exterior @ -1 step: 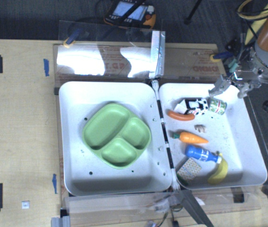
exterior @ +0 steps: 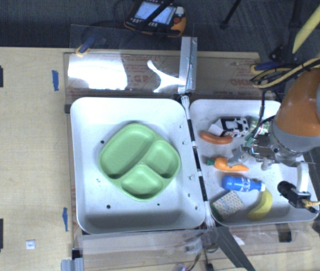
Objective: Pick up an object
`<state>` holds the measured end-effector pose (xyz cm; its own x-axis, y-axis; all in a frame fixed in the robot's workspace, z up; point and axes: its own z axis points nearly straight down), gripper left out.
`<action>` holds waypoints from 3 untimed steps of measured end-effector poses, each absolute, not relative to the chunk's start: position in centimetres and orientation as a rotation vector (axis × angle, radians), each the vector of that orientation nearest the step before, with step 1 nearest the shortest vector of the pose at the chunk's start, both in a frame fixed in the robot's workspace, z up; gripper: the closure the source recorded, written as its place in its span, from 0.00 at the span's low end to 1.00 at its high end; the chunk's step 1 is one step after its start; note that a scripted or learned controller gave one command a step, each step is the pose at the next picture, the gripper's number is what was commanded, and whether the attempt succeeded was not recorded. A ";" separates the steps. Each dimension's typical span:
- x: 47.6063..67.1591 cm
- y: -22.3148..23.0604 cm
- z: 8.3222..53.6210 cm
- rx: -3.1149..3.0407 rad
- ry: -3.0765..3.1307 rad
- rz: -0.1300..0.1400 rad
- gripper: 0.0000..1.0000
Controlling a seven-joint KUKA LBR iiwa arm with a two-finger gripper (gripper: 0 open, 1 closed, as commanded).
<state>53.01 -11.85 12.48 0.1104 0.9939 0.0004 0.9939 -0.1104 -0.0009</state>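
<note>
White plastic bins are seen side by side on a pale wooden tabletop point(exterior: 24, 168), viewed from above at a slant. The left bin point(exterior: 86, 208) is occupied by a green divided plate point(exterior: 140, 160), lying near its middle. The right bin point(exterior: 205, 114) is seen to contain several small things: a black-and-white patterned item point(exterior: 234, 125) at the far side, an orange-red sausage-shaped toy point(exterior: 216, 138) just in front of it, a carrot point(exterior: 228, 164) near the middle, a blue bottle point(exterior: 241, 183) lying on its side nearer the front, a banana point(exterior: 262, 205) at the front right, and a speckled grey pad point(exterior: 228, 204) just left of the banana. The arm point(exterior: 306, 109), grey with an orange band, is seen entering from the right, with the gripper point(exterior: 258, 151) lowered over the right bin, just right of the carrot and above the bottle. Whether the fingers are wide or narrow cannot be told, the wrist body being in the way; nothing is seen held. A handheld pendant point(exterior: 154, 16) is seen on the dark floor beyond the tabletop
</note>
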 end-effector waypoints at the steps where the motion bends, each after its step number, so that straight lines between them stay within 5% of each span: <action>1: 50.1 -9.0 18.4 -2.205 -2.239 -0.001 0.00; 2: 56.6 -9.3 10.1 -2.042 -2.407 -0.019 0.00; 3: 54.4 -9.2 9.5 -1.892 -2.524 -0.026 0.00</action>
